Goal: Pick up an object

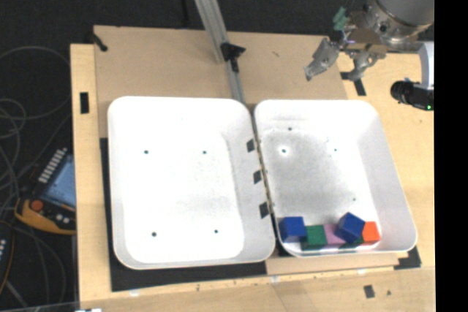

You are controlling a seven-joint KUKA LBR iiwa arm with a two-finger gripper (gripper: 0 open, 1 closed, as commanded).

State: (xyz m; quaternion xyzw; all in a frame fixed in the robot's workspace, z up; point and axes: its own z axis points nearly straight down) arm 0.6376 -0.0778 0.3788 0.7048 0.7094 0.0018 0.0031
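**Approach stage: gripper above bench, no object held**

The gripper [338, 63] hangs over the bare bench beyond the right bin [380, 128], fingers spread wide, nothing between them. The blocks [329, 230] lie clustered against that bin's near wall. By judgement, the pick has not begun. Next move: travel over the cluster, select an outer block, descend.

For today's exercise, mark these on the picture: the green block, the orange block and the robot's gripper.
green block [315, 235], camera view, its top face.
orange block [371, 231], camera view, its top face.
gripper [339, 67], camera view, between its two open fingers.
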